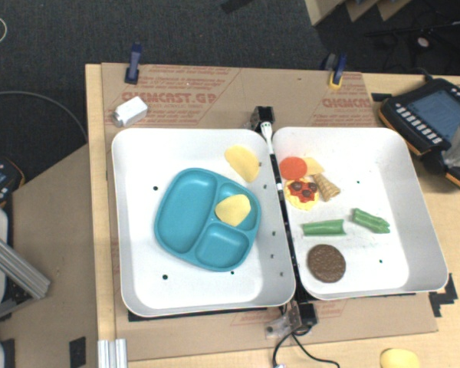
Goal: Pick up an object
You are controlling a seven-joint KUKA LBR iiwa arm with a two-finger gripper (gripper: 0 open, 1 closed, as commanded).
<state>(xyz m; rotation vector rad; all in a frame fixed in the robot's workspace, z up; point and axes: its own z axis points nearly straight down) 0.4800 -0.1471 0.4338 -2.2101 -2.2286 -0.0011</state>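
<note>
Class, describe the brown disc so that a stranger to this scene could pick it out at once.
Start at the right white bin. Near its front edge lies the brown disc, just below a green bean pod. It is the only flat, round, dark brown item there.

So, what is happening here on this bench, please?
A pick-up trial with toy food, and nothing has been lifted yet. The left bin holds a blue divided plate with a yellow piece resting in one compartment, and another yellow piece lies beside the plate. The right bin holds a red tomato slice, a small pizza slice, an ice cream cone, two green vegetables and a brown patty, all lying loose.
</note>
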